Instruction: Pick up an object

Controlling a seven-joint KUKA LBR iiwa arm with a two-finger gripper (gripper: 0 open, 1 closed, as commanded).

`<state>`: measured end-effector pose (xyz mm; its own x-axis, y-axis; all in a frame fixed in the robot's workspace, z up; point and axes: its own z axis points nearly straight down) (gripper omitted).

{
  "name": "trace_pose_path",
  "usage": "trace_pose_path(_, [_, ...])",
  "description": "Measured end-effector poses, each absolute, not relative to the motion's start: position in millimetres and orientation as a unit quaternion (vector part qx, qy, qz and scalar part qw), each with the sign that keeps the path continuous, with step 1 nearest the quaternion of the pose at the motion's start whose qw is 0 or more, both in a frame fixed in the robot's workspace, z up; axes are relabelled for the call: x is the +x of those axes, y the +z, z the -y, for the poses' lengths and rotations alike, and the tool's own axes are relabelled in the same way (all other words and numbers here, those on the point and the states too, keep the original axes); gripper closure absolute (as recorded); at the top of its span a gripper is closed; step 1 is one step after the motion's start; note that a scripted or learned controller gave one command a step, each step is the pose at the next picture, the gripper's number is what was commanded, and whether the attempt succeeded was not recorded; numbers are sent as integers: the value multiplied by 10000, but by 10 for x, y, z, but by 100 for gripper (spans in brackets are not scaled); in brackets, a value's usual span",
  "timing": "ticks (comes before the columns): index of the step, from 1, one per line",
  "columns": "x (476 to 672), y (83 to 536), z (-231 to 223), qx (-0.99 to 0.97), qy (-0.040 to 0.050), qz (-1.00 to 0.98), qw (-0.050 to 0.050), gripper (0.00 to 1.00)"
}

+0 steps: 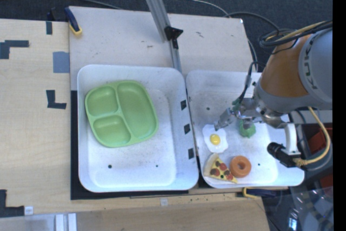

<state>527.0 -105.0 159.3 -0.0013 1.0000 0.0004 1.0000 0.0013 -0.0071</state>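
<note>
In the right bin (216,84), my gripper (227,119) hangs low on the grey arm with its orange band (284,70). Its tip is just above and to the right of a fried egg toy (215,139). A small green object (247,129) lies right beside the gripper's body, partly hidden by it. Near the bin's front edge are a pizza slice (219,169) and a brown donut (240,166).
The left bin (97,176) holds a green divided plate (120,112). A metal pole (157,2) slants down to the divider between the bins. Cables and a black fitting (278,151) sit at the right bin's right edge.
</note>
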Motion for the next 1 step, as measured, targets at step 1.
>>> trace_pose_path(1, [5240, 956, 993, -7067, 27, 7075, 37, 0])
